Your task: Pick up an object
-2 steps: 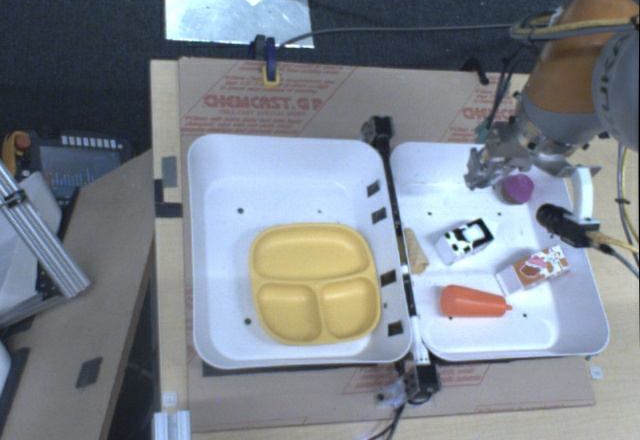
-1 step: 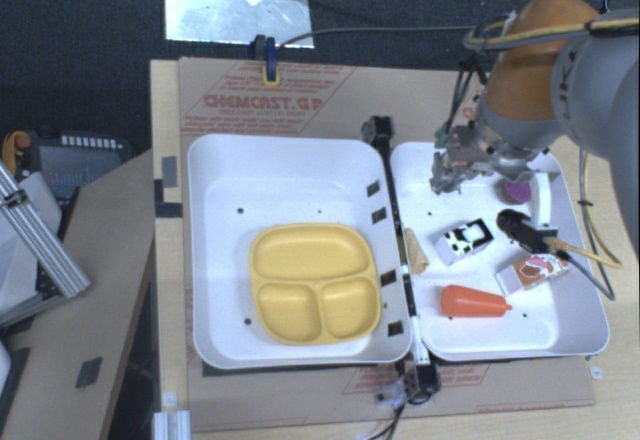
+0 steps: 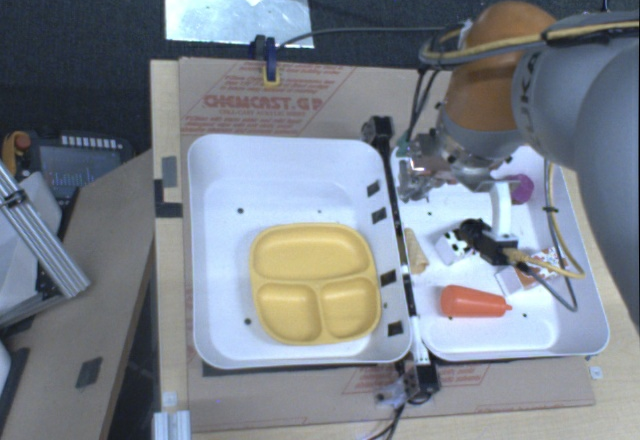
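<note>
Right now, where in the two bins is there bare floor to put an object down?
The left bin has bare floor along its far side and left side, around the yellow divided plate. In the right bin, a bare strip lies at the near edge, in front of the orange carrot toy. Its middle is crowded with small objects under the arm.

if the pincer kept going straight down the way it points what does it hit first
Most likely the bare floor of the right bin, near its upper left corner beside the divider. The pincer hangs over that spot; depth is hard to judge from this slanted view.
</note>
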Available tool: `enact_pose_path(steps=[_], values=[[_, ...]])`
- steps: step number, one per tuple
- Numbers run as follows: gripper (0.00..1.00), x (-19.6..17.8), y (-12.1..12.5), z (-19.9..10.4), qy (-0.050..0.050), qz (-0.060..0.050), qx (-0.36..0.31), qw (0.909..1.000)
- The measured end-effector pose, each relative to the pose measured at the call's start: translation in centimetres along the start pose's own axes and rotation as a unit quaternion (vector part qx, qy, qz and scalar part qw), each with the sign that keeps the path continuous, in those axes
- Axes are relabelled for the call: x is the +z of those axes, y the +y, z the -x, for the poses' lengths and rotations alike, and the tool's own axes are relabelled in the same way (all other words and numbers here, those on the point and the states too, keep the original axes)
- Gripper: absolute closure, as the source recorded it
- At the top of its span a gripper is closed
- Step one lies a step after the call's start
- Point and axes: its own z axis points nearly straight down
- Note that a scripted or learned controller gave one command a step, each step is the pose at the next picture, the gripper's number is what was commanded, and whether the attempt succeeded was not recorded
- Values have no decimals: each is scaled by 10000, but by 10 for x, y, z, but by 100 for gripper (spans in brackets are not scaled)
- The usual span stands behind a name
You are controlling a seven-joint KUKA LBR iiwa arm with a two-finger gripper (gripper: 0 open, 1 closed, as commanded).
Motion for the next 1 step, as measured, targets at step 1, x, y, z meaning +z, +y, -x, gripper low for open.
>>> enact_pose_path(steps=[1], values=[[100,-2,-12,-54,4,2,-4,10000]])
